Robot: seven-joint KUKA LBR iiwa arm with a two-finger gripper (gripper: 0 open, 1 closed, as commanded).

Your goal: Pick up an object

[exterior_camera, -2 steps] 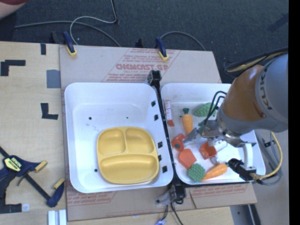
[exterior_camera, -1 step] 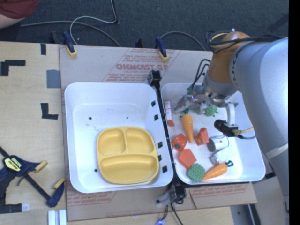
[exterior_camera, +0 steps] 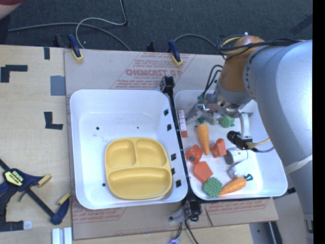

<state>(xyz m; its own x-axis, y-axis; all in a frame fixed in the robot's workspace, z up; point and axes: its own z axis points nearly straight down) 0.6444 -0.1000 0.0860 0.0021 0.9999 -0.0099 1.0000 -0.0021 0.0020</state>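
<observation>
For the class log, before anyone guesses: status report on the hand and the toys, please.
Hand low in right bin, far end. Upright carrot just below it, not held. Green piece and red blocks crowd close.

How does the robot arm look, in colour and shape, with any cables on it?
The arm is thick, rounded and glossy grey, with an orange band above the wrist. Thin dark cables loop over the band. The gripper is a small metallic grey part below it.

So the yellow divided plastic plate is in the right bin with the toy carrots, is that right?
Not quite. The camera view shows the yellow divided plastic plate in the left white bin. The orange toy carrots lie in the right white bin.
</observation>
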